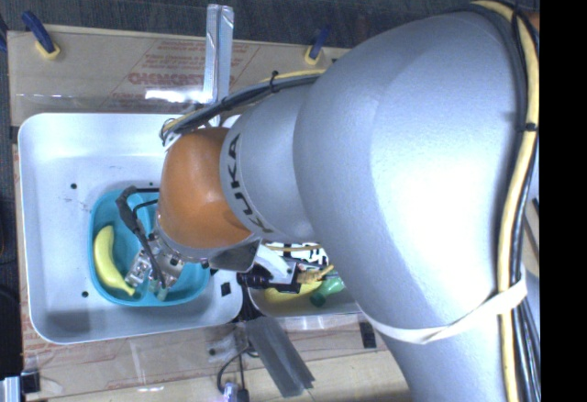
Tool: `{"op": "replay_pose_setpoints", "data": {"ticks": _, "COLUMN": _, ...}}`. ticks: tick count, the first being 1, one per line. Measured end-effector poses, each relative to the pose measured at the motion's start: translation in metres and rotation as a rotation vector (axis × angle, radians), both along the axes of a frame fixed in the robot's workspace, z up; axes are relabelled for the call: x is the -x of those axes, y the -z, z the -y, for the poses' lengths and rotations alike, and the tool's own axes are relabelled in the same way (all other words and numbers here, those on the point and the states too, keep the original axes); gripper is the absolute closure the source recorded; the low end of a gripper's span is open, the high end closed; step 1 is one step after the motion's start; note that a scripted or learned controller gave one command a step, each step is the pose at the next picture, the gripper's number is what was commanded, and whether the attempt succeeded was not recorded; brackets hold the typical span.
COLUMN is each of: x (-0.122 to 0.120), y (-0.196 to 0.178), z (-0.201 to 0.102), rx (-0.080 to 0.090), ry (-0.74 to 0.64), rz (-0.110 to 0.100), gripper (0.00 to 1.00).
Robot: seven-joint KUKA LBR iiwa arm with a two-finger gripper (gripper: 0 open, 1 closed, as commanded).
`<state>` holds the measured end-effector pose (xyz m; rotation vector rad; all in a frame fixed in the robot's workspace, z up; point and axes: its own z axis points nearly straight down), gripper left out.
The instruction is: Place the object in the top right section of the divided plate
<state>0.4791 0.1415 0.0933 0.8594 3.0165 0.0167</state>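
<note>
Metalwork (275,356) of grey strips sits at the counter's near edge, just in front of the gap between the two bins. Beyond it, toward the counter's left end, the left white bin (50,207) holds a blue divided plate (103,212) in its near half. A yellow banana (108,261) lies along the plate's left side, curved with the rim; which section it occupies cannot be made out. The jaws hang low over the plate's near right part, just beside the banana, and whether they are released or clenched cannot be told. Above them the orange band (197,194) joins the grey arm (413,189), which covers most of the right bin (246,299); a green thing (327,287) and something yellow show beneath it. At the counter's far edge lie a brown printed sheet (165,70), an upright metal strip (219,51) and two blue clamps (40,33).
</note>
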Motion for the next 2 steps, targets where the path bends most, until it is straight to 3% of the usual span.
{"op": "replay_pose_setpoints", "data": {"ticks": 1, "x": -0.001, "y": 0.001, "z": -0.029, "rx": 0.015, "ry": -0.45, "rz": 0.001, "gripper": 1.0}}
{"op": "replay_pose_setpoints", "data": {"ticks": 2, "x": 0.0, "y": 0.001, "z": -0.012, "rx": 0.011, "ry": -0.782, "rz": 0.002, "gripper": 1.0}}
